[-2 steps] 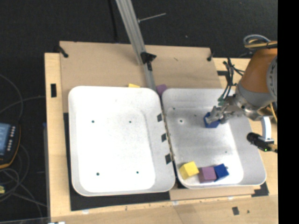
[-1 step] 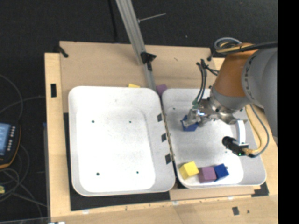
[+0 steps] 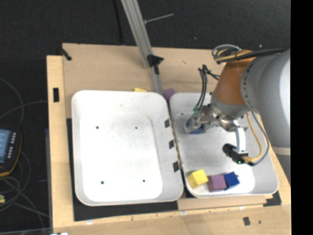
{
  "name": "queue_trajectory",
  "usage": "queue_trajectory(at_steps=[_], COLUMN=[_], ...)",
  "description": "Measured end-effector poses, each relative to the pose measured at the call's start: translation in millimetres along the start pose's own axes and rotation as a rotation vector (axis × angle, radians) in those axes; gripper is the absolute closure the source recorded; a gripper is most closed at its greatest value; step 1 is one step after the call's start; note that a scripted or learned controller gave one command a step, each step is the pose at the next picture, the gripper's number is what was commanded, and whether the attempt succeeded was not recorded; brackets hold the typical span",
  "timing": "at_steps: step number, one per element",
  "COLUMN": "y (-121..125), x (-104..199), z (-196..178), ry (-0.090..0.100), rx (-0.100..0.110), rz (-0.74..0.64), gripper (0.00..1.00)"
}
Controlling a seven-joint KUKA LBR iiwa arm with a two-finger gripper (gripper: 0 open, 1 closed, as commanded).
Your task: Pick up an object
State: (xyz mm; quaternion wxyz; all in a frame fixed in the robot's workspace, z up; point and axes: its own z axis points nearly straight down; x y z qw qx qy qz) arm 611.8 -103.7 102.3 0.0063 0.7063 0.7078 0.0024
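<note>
Overhead slant view of the worktop (image 3: pixel 112 62) carrying two shallow white bins. We see the arm (image 3: pixel 254 87) reaching in from the right over the right bin (image 3: pixel 215 153), with its pincer (image 3: pixel 194 126) lowered near that bin's upper left part, close to the divide with the left bin (image 3: pixel 117 146). A small bluish thing (image 3: pixel 193 129) lies at or under the tip; whether it is a separate item or part of the tool we cannot tell, and we cannot tell how the pincer is set, since the wrist hides it.

The clear candidates for picking lie along the right bin's near wall: a yellow block (image 3: pixel 197 178), a purple block (image 3: pixel 217 182) just beside it, and a blue block (image 3: pixel 231 180) touching the purple one. All three are well apart from the pincer.

We judge the main risks as follows. A closure at the present spot may catch nothing, or only clip an edge so the item slips free on lifting. A descent so close to the bin wall may strike the rim. Should the arm turn to the block row, their crowding could make it nudge a neighbour instead of seating on one.
</note>
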Motion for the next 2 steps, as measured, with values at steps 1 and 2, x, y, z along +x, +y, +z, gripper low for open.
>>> queue_trajectory(at_steps=[1,2], y=[14,-3], x=[90,139], z=[-100,-110], ry=[0.007,0.008], rx=[0.003,0.012], rz=[-0.007,-0.006], gripper=[1.00,1.00])
